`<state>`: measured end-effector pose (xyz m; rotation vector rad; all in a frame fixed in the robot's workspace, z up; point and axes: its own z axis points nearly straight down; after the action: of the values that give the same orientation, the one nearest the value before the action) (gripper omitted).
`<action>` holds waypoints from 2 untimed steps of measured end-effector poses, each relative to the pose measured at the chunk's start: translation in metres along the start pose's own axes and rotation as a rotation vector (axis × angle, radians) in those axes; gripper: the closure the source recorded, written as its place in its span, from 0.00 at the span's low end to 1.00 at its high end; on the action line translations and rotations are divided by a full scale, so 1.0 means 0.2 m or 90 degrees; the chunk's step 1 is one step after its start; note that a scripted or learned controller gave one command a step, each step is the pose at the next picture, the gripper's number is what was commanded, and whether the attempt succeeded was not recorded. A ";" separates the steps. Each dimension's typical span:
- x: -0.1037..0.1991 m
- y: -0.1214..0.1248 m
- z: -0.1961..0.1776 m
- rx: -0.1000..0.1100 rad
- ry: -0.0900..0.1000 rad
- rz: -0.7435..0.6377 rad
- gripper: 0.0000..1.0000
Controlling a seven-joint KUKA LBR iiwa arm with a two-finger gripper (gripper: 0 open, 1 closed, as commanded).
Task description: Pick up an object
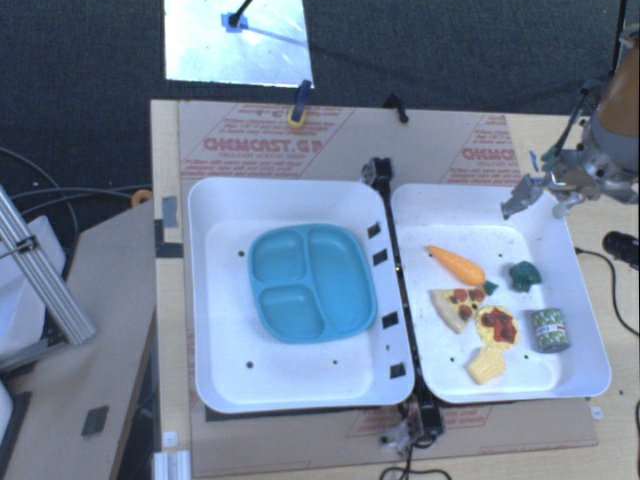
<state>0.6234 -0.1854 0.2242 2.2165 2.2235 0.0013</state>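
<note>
Bench (250, 133) carries two white bins side by side. Left bin (225, 213), centre-left of frame, holds a blue divided plate (310, 283). Right bin (450, 218), lower right of frame, holds the candidates for the pick, clustered in its lower right part: toy carrot (457, 264), pizza slice (455, 308) just below it, a round red-and-yellow food piece (497, 325), a small yellow piece (487, 366) near the bin's bottom rim, a green-labelled can (548, 330) and a small dark green piece (524, 275) toward the right wall. Arm enters at the right edge; gripper (545, 193) sits at the upper right, above the bin's top right corner, fingers spread, nothing between them. Judgement: approach step, no object yet chosen or contacted. Next move calls for travel down-frame toward the cluster, then descent over one piece; carrot lies nearest and fairly apart from its neighbours.
</note>
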 end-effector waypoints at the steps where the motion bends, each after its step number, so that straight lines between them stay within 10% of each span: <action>1: 0.01 -0.22 0.58 -0.007 -0.002 -0.001 0.00; 2: 0.25 -0.38 0.69 -0.003 -0.001 0.000 0.00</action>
<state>0.5476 -0.1363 0.0863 2.2129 2.2205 0.0057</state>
